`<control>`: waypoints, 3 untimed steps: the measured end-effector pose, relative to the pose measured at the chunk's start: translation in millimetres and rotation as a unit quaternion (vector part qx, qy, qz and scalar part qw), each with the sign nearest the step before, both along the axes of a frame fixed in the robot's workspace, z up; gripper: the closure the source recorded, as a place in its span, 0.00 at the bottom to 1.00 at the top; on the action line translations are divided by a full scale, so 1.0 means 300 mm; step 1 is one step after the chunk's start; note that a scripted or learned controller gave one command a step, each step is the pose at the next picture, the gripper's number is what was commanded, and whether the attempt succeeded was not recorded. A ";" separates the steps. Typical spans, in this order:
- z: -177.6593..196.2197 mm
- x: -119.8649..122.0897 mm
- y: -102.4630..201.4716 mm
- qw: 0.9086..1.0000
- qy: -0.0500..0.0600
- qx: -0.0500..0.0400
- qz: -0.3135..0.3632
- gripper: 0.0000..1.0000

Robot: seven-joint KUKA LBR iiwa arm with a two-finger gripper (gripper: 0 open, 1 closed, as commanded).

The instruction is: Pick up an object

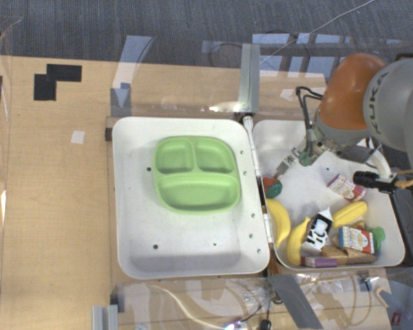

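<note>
Objects to pick: a heap of toy food in the right bin (261, 137), below and to the right of the gripper.
Bananas: two yellow ones (279, 220) (297, 239) below the gripper by the bin's left wall, a third (350, 212) lower right.
Strawberry: a small red and green piece (272, 188) just below and left of the gripper, apart from it.
Cartons: a black and white one (319, 230) between the bananas, an orange juice box (356, 239) right of it, a small pink packet (343, 185) right of the gripper.
Gripper: (294, 160) low over bare bin floor, pointing down-left; nothing shows between its fingers, and I cannot tell how wide they stand.
Arm: grey with an orange band (351, 91), above and right of the gripper.
Left bin: (134, 212) well left of the gripper, with a green divided plate (195, 173) in it.
</note>
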State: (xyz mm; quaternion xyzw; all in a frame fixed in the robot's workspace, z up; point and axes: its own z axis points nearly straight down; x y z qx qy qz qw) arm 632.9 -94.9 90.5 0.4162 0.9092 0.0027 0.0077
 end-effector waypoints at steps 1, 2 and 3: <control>-0.003 0.029 0.019 0.989 0.002 0.003 -0.148 0.00; 0.002 -0.136 0.005 0.989 0.001 0.003 -0.151 0.00; 0.004 -0.327 -0.066 0.985 -0.001 0.003 -0.170 0.00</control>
